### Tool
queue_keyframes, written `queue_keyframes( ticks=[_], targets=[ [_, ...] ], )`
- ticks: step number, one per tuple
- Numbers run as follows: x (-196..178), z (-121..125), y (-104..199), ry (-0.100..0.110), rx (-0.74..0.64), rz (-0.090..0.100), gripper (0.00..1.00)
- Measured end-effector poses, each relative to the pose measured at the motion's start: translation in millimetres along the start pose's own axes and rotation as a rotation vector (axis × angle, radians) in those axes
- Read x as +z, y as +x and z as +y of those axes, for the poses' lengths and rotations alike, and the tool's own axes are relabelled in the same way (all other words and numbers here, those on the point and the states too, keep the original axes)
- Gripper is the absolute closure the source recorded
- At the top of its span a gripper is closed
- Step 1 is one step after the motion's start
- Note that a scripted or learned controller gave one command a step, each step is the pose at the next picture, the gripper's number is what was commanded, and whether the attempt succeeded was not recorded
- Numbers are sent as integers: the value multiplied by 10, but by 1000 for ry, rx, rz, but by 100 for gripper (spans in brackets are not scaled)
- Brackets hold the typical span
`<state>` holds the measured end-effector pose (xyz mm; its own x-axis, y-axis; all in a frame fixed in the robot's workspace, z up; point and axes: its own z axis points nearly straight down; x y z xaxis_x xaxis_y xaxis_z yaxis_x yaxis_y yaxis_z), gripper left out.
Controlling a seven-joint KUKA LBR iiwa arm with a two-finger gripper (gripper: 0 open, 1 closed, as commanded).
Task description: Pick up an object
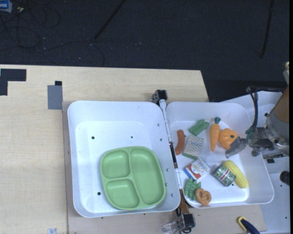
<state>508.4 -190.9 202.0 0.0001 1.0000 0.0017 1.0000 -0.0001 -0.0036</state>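
Observation:
The right white bin [256,191] holds several toy foods: a brown sausage [179,142], a green pod [198,127], a carrot [214,136], an orange pepper [227,137], a patterned cracker [193,146], a small printed box [198,168], a can [224,175], a corn cob [236,173], a green leafy piece [190,186] and a pretzel [203,196]. My gripper [245,149] hangs over the bin's right side, just right of the pepper and above the corn. It is open, and nothing sits between its fingers [234,148].
The left white bin [83,130] carries a green divided plate [132,177]. A clip [159,96] sits where the two bins meet at the back. The wooden bench [24,155] spreads to the left. A yellow-handled tool [247,224] lies near the front edge.

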Motion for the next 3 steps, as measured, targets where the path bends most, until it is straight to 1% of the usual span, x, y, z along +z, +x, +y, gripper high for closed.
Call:
queue_keyframes(
  ticks=[1,2,3],
  targets=[
    [1132,-315,234,-3,0,1,0],
    [1125,279,-52,2,-8,18,0],
    [1132,-240,308,-2,1,1,0]
  ],
)
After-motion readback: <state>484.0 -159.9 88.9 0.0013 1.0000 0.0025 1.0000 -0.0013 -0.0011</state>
